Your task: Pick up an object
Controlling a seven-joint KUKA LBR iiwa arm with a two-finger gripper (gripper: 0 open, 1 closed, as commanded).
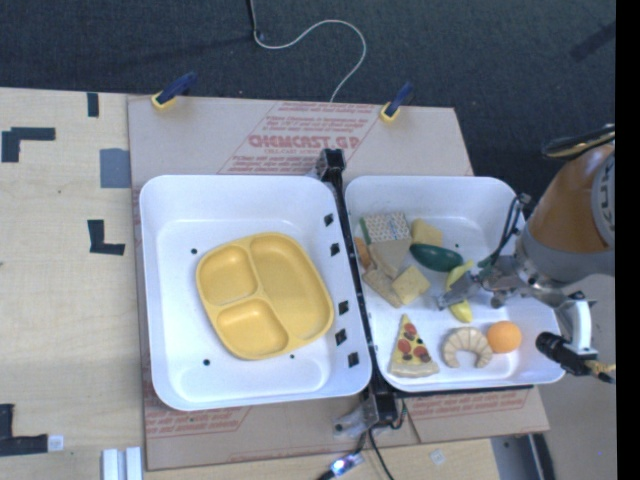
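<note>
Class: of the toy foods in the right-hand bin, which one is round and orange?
The orange ball, beside the croissant at the bin's near edge; the others are wedges, blocks or elongated.

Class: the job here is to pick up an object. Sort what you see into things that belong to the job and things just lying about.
Job: gripper, toy foods in the right bin: pizza slice, croissant, orange.

Lying about: yellow divided plate, left bin, two clamps.
</note>
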